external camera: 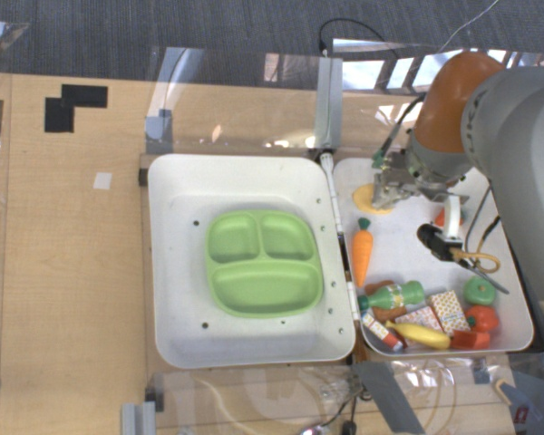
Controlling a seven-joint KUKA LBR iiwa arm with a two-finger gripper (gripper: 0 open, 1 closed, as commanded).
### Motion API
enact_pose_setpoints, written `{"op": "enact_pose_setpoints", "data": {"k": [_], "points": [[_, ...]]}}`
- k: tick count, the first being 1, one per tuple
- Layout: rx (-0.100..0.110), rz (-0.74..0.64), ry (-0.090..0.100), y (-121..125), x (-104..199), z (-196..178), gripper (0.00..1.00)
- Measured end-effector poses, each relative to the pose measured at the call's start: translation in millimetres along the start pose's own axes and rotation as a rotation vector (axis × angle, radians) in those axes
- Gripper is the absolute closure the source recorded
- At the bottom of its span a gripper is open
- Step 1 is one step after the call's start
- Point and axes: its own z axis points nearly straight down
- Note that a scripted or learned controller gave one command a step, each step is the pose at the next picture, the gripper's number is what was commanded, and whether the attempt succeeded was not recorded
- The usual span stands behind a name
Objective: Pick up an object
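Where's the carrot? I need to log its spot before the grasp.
The carrot lies in the right bin, along its left wall, leaf end up. The gripper is above it, a green bottle just below.

Light wood bench (63, 270) w/ black marks (72, 107), dark grey carpet (208, 7) beyond.

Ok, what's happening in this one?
The grey arm reaches into the right bin, its claw low over a flat yellow piece near the back. Toy food, including a carrot and a banana, lies toward the front. The left bin holds a green divided plate. Nothing is lifted yet.
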Motion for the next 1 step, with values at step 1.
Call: {"op": "enact_pose_setpoints", "data": {"k": [1], "points": [[0.0, 0.0, 0.0, -0.1, 0.0, 0.2, 0.0]]}}
